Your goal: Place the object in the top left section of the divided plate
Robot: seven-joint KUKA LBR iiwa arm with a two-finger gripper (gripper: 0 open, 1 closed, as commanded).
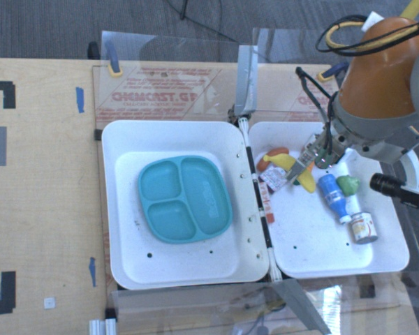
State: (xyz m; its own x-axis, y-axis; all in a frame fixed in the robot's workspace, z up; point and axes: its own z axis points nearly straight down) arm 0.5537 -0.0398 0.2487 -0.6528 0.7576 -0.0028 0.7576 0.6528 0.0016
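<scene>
One teal divided plate (186, 199), left bin (119, 257).

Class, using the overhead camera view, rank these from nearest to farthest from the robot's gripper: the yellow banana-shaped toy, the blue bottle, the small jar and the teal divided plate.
Measured from the gripper:
1. Yellow banana-shaped toy, right beside it, right bin.
2. Blue bottle, just below and to its right.
3. Small jar, lower right of that bin.
4. Teal divided plate, across in the left bin.

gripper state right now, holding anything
gripper: cannot be told; it is low in the right bin among the items, by the yellow piece.
</scene>
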